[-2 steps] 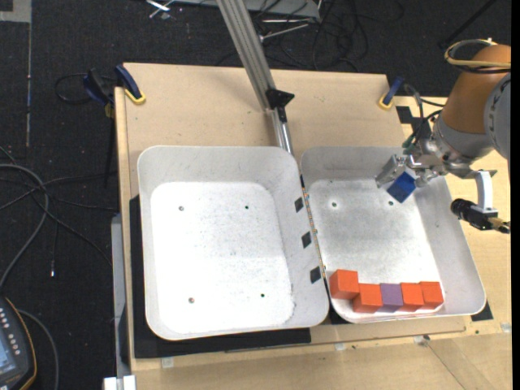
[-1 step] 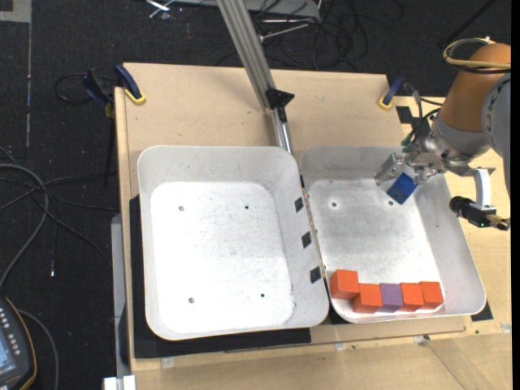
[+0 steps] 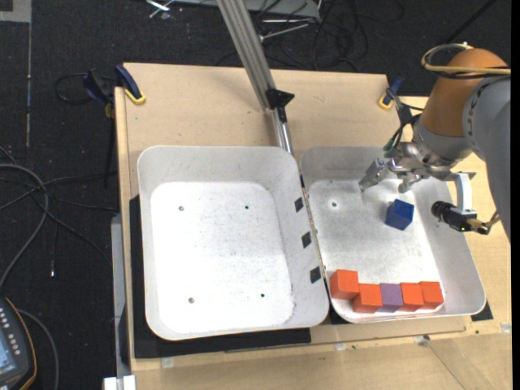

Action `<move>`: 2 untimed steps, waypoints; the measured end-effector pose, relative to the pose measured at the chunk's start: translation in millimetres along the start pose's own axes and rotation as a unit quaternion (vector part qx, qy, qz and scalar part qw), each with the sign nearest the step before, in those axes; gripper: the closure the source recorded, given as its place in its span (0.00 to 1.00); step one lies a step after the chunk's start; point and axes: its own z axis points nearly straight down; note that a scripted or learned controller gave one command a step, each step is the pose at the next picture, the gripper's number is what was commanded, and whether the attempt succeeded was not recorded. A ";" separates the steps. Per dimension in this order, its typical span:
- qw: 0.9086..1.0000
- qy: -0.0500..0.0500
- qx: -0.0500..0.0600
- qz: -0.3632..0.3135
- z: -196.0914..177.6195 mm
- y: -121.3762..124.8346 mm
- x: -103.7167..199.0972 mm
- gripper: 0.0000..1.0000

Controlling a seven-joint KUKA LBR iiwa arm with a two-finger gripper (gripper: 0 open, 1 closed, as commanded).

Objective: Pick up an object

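My arm (image 3: 487, 112) is a rounded grey casing with a broad orange band (image 3: 453, 104) wrapped above the wrist, smooth and bulbous there. A thin pale cable (image 3: 443, 51) loops over the top of the orange section. Below the band I see a cluster of dull metal fittings and thin wires, some dark, one greenish, leading to the hand (image 3: 388, 177), which is bare silvery metal. A small white bracket with a black knob (image 3: 455, 210) juts off beside it.
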 end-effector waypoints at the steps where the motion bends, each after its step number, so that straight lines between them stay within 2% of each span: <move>1: 1.000 0.002 0.005 0.000 8.8 -36.5 -2.5 0.00; 2: 1.000 0.003 0.005 -0.003 8.2 -32.2 27.8 0.00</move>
